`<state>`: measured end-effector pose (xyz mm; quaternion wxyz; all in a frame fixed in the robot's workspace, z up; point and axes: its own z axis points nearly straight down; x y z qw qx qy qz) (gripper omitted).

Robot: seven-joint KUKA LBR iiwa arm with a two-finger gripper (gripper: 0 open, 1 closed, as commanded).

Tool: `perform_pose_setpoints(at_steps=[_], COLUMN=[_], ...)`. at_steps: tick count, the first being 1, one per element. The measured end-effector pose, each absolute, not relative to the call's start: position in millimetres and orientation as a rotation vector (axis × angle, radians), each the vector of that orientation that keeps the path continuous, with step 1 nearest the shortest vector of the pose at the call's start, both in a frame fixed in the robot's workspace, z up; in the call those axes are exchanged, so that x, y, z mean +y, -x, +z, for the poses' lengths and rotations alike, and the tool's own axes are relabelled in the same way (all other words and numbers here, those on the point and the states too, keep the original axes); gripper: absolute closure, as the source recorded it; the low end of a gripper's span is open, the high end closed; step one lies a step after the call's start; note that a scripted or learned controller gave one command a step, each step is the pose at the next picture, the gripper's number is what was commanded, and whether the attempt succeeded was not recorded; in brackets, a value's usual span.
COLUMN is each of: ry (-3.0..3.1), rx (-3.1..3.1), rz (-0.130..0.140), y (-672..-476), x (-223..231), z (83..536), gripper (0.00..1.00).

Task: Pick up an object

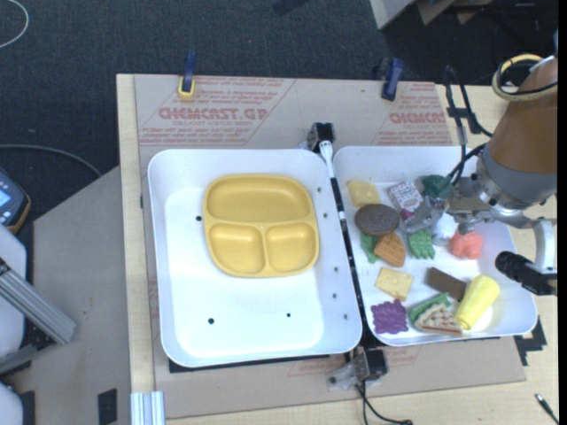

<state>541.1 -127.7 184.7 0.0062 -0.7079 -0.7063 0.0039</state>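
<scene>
The gripper [431, 212] hangs low in the right bin [524, 312], just above the green toy [422, 243], which lies beside the brown cookie [377, 219]. Reaching step, I judge; whether its fingers are apart is unclear. Next: descend and close.

Glossy white plastic bins [177, 264] — smooth yellow plastic tray [261, 224] (slightly shiny) — on matt brown cardboard [266, 104].

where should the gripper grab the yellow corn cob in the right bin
Probably across the middle of the yellow corn cob, coming straight down from above. It lies flat and long near the right bin's lower right corner; its short width suits two fingers, and the brown piece and pizza slice crowd its left side.
</scene>
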Motion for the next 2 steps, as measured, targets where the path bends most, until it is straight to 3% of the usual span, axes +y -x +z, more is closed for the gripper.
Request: perform_pose_setpoints(at_steps=[1, 2], ry=[2.22, 2.216], rx=[-2.22, -2.217], rz=[0.001, 0.005], y=[-544.2, -546.9], x=[-128, -121], z=[191, 146], gripper=[0.0, 0.0])
